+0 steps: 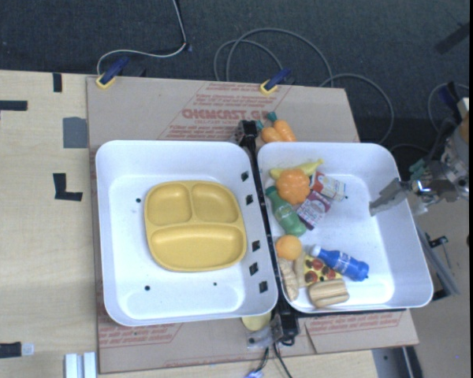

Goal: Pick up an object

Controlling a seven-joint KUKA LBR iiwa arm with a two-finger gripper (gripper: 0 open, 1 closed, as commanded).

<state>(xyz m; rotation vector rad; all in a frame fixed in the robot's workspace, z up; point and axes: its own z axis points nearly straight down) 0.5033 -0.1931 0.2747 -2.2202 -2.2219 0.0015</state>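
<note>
- You see the gripper (390, 194) at the right rim of the right bin (394, 250), a grey finger slanting down over the bin's bare white floor; nothing lies between its fingers, and you cannot tell from this angle whether they are spread or closed.
- The things to pick are toy foods, heaped along the right bin's left wall, well apart from the gripper.
- At the top of the heap sits an orange ball-shaped fruit (292, 186), with a yellow banana-like piece (300, 168) behind it and a green bottle-shaped piece (284, 211) just below.
- A crumpled red-and-white packet (322, 197) lies just right of the orange fruit (the nearest of the heap to the gripper).
- Lower down you find a smaller orange ball (288, 247), a blue bottle with a white cap (341, 263), a pizza-slice toy (318, 270) and a tan bread roll (328, 293) near the bin's front wall.
- The left bin (118, 211) holds a yellow divided plate (195, 225), lying flat with three compartments.
- An orange carrot-like toy (277, 131) rests outside the bins, on the cardboard (181, 113) just behind the right bin.
</note>
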